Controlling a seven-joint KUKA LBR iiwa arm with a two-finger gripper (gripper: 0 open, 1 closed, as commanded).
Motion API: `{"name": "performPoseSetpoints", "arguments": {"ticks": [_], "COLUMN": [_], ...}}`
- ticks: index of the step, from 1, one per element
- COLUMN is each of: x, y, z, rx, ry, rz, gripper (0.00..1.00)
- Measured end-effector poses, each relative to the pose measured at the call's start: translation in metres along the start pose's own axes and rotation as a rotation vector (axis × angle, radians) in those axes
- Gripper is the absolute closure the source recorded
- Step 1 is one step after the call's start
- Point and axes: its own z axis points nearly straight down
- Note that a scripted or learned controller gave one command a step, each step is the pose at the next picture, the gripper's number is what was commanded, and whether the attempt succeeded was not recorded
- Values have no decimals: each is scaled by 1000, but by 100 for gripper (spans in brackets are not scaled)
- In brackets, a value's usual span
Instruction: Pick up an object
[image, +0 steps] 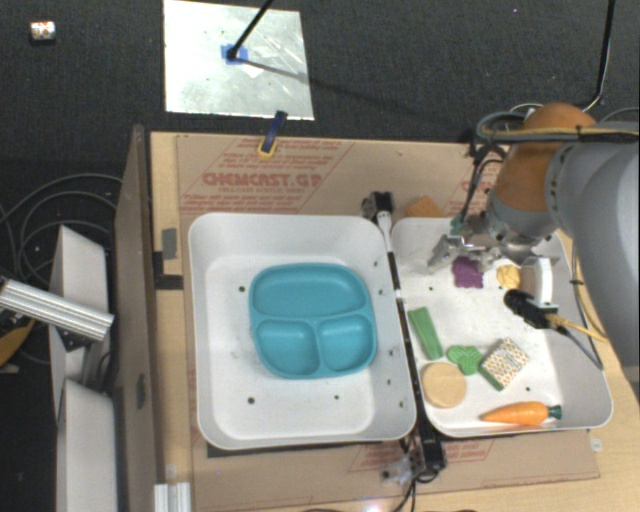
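Left bin (215, 330): holds 1 blue 3-compartment tray (312, 318).
Right bin (580, 380): toys.
Gripper (466, 250): low over right bin's far end, grip state cannot be told.
Purple toy (467, 271): just beneath gripper.
Carrot (518, 412): near edge.

Single fixed overhead camera, slanted down on both white bins (300, 235), mid-range; arm (590, 190) enters from right.
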Motion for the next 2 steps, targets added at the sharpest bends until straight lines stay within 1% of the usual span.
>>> {"name": "performPoseSetpoints", "arguments": {"ticks": [1,2], "x": [-1,-1], "y": [1,1], "z": [-13,-13], "rx": [-5,-5], "ry": [-1,-1], "rz": [-2,-2], "gripper": [100,0]}}
